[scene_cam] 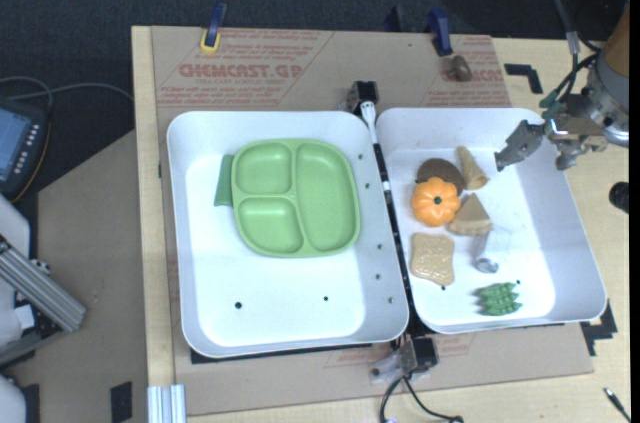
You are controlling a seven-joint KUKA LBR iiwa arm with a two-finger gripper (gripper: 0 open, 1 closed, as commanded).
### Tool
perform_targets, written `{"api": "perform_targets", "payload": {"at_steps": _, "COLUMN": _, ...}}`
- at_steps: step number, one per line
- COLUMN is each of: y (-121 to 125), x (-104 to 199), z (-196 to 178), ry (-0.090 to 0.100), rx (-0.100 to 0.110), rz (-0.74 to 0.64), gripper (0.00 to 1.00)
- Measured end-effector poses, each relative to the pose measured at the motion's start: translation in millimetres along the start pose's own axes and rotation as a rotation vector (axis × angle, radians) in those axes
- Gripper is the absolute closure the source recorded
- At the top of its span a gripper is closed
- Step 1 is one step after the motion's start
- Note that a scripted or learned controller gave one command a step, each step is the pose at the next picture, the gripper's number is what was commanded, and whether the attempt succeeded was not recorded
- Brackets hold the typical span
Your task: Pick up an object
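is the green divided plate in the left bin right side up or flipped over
Right side up. The green divided plate shows its three hollow compartments facing up, lying flat in the left bin.

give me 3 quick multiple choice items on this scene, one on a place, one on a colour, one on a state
1. Where is the divided plate?
A. left bin
B. right bin
C. on the cardboard

2. What colour is the pumpkin?
A. purple
B. orange
C. blue

3. Is the gripper holding anything?
A. the pumpkin
B. the plate
C. nothing

Answers:
1. A, the plate lies in the left bin.
2. B, it is orange with a green stem.
3. C, the gripper hangs over the right bin with nothing between its fingers.
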State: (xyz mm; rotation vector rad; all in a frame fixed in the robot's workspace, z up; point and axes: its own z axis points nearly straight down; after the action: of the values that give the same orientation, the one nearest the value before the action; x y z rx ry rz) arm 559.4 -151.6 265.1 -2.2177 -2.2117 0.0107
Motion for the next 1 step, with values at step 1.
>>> {"api": "perform_targets", "payload": {"at_steps": 1, "y": 2.0, "x": 0.2, "z": -6.6, "ry": -0.002, "rx": -0.012, "rz": -0.003, "gripper": 0.00}}
